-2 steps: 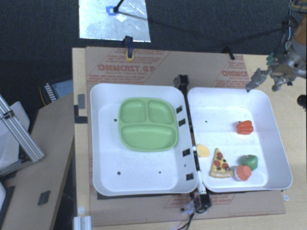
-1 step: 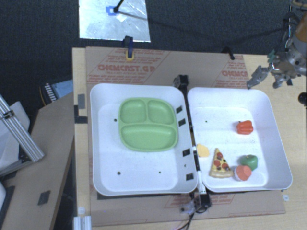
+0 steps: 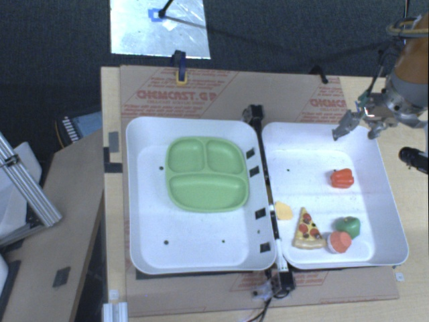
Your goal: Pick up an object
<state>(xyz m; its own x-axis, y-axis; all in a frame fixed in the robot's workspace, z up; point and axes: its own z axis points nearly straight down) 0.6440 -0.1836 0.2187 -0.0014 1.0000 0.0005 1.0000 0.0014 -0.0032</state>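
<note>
The right bin holds several toy foods: a red pepper near its right side, a pizza slice, a small yellow piece, a green piece and a red-pink piece at the front. My gripper hangs above the bin's back right corner, well behind the red pepper. Its two grey fingers are spread apart with nothing between them.
A green divided plate lies in the left bin. Cardboard lines the bench behind the bins, with a yellow clamp at its back edge. A metal frame stands at far left.
</note>
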